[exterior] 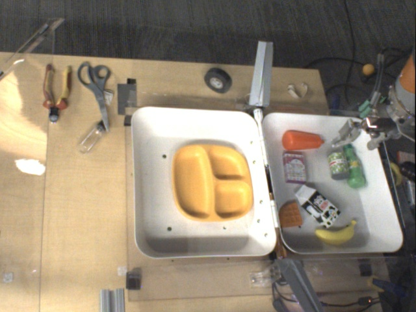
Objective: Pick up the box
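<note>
The box point(295, 168) is small and pink-purple and lies flat in the right bin point(383, 239), left of its middle. A black and white carton point(318, 207) lies tilted just below it. My gripper point(358, 136) hangs over the bin's upper right part, above a green can point(338, 164) and well right of the box. Its two fingers stand apart with nothing held between them. The grey arm with its orange band point(408, 78) comes in from the right edge.
The right bin also holds an orange carrot-like piece point(302, 140), a green bottle point(355, 172), a brown piece point(290, 214) and a banana point(336, 233). A yellow divided plate point(212, 180) sits in the left bin point(153, 174). Scissors point(97, 86), pliers point(54, 90) and a tape roll point(218, 79) lie on the bench.
</note>
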`<state>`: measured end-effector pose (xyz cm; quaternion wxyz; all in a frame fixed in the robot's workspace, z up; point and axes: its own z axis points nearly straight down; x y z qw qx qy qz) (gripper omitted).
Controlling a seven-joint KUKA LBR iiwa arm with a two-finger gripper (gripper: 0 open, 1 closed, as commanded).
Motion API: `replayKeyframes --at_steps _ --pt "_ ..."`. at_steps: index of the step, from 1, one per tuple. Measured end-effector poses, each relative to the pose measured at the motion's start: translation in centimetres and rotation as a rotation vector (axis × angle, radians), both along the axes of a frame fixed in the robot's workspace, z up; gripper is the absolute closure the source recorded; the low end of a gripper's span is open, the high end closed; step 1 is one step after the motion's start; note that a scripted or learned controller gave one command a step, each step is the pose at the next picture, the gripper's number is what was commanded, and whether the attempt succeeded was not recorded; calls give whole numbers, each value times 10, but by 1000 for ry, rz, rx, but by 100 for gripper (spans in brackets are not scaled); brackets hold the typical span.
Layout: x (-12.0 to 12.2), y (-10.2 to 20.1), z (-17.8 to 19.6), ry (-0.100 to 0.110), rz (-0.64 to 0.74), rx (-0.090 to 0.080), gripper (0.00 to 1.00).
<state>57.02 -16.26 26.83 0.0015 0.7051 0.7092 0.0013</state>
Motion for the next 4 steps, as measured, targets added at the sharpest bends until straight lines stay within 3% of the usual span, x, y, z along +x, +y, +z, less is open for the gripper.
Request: replayKeyframes --at_steps 1,2,3,4 --pt "27 41 -128 2 115 0 0" --pt "42 69 -179 -7 166 -3 0" --pt "45 68 -167 -16 168 -6 100" --pt "90 117 -82 -2 148 -1 100"
